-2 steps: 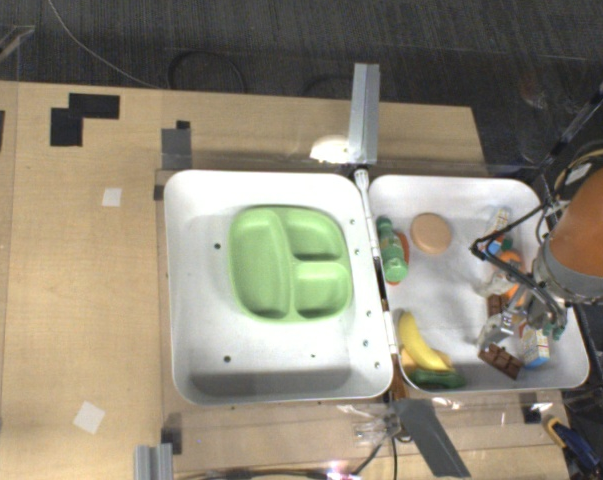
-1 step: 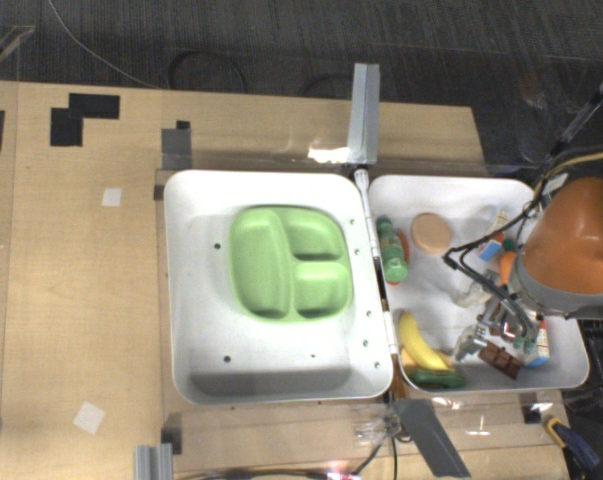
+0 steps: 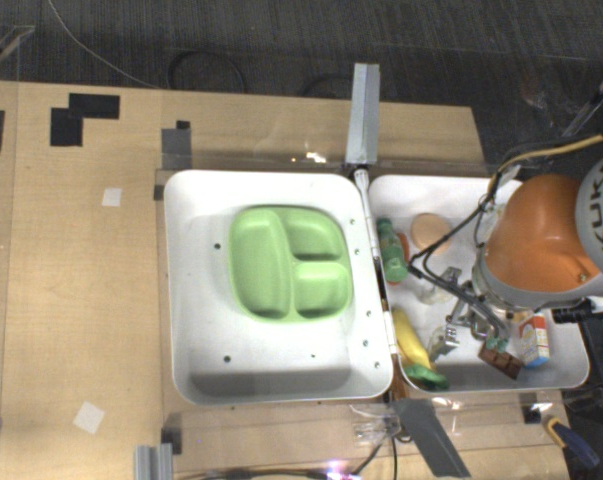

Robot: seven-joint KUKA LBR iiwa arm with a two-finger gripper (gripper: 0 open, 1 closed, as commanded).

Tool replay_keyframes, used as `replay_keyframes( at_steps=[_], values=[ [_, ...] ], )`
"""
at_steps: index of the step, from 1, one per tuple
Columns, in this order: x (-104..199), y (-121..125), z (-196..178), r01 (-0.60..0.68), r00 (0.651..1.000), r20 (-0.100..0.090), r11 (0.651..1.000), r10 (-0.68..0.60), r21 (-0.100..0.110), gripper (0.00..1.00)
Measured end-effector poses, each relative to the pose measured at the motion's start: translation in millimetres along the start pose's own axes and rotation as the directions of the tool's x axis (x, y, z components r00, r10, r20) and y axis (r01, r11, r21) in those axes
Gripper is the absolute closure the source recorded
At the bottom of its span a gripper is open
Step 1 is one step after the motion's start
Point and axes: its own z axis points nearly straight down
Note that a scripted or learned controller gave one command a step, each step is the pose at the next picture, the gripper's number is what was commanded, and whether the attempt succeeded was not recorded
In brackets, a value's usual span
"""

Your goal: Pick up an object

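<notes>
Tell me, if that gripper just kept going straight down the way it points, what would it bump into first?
Probably the bare floor of the right bin, just right of the banana. The gripper points down there, though depth is hard to judge.

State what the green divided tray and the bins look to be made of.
Green divided tray: likely moulded plastic, matte, with soft rounded compartment edges and uniform colour. Left bin and right bin: seemingly thin formed plastic, smooth and slightly glossy, with rounded corners and faint sheen.
</notes>
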Motion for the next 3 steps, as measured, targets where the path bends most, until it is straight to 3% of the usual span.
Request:
replay_keyframes(
  at_steps=[1, 2, 3],
  values=[
    [-5, 2, -14, 0.005, 1.0, 0.018, 1.0, -0.005, -0.002, 1.0],
    [-15, -37, -85, 0.067, 0.998, -0.008, 0.998, -0.067, 0.001, 1.0],
    [-75, -84, -82, 0.399, 0.917, -0.012, 0.917, -0.399, -0.005, 1.0]
  ],
)
